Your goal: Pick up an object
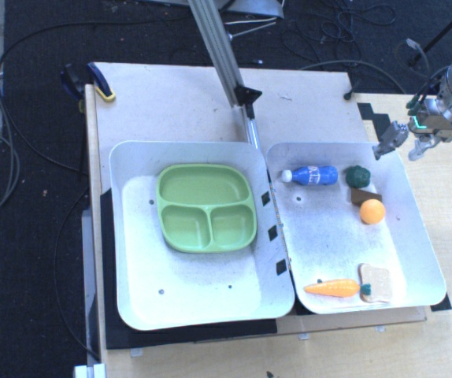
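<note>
- The fingers (387, 142) hang spread apart with nothing between them, over the far right rim of the right bin (324, 235).
- I'd judge the likeliest pick to be the dark green lump (358, 176), rounded and matte. It lies just left and nearward of the fingers, in the bin's far right corner.
- Left of it, a glossy blue bottle (313, 176) lies on its side, long axis left to right, white cap leftward.
- A smooth orange ball (372, 212) sits nearer. A tapered carrot (332, 288) lies along the near edge, well apart from the fingers.
</note>
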### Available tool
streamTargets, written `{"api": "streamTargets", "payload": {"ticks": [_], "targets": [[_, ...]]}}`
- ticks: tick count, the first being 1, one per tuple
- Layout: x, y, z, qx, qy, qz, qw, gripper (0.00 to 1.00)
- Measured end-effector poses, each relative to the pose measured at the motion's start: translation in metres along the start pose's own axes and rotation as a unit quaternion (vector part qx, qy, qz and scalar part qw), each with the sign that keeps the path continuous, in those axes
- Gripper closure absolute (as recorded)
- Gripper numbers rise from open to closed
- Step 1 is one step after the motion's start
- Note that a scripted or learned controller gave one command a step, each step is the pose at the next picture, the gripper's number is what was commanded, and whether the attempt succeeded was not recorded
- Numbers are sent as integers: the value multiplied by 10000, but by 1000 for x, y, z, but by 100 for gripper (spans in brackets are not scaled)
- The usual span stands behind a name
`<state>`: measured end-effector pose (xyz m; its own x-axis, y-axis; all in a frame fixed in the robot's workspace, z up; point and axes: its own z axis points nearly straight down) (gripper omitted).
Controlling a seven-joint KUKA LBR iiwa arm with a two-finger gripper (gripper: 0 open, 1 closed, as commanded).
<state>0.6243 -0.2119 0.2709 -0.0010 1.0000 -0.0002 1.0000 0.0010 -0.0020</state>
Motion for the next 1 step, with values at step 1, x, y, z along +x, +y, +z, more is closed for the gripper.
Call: {"api": "streamTargets", "payload": {"ticks": [1], "targets": [[0,1,-1,-14,-3,-3,10000,0]]}}
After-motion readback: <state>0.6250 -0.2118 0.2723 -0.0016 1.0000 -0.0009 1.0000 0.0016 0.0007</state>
